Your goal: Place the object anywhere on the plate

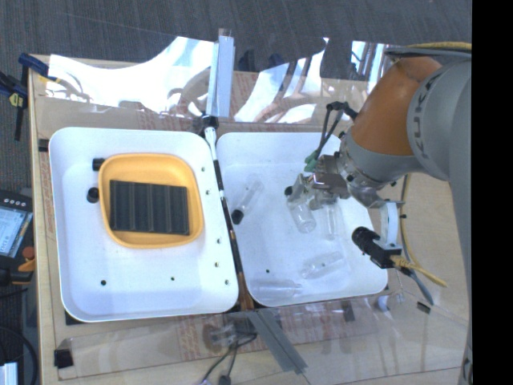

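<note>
— Right bin (276, 283): our gripper (309, 192) hovers low; a clear plastic tube (304, 217) lies just below the fingers. We cannot tell their spread.

— We judge it light, stiff, slippery; grasp mid-body, then carry to the yellow plate (150, 170).

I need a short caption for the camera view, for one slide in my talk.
KUKA arm's gripper lowered into the right bin among clear plastic objects; yellow plate with dark ridged insert waits in left bin.
</note>
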